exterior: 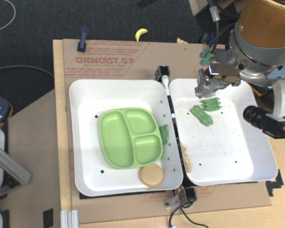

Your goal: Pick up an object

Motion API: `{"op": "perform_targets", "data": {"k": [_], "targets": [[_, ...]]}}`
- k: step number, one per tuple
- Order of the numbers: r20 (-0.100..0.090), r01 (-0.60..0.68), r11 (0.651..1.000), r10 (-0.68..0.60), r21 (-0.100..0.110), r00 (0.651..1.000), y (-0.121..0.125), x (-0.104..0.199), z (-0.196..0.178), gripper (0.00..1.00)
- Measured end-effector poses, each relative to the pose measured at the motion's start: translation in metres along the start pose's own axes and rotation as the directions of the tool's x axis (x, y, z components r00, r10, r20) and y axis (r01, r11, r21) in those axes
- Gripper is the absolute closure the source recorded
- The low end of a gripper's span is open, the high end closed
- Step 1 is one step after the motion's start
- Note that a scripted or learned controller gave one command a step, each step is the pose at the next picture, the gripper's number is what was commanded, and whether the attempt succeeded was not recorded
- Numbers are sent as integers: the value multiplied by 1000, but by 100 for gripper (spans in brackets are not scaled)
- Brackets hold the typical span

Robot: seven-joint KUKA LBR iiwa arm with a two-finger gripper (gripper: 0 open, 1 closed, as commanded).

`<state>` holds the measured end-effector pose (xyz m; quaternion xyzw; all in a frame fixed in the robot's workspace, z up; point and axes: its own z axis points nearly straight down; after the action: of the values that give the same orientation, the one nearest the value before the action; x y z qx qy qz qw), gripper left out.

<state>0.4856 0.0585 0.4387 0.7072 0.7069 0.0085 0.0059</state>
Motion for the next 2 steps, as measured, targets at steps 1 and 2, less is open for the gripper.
{"op": "perform_targets", "data": {"k": [1,2], "targets": [[4,4,1000,-4,29,1000,-9,40,78,100],[3,1,1000,-1,18,1000,-7,38,63,100]]}}
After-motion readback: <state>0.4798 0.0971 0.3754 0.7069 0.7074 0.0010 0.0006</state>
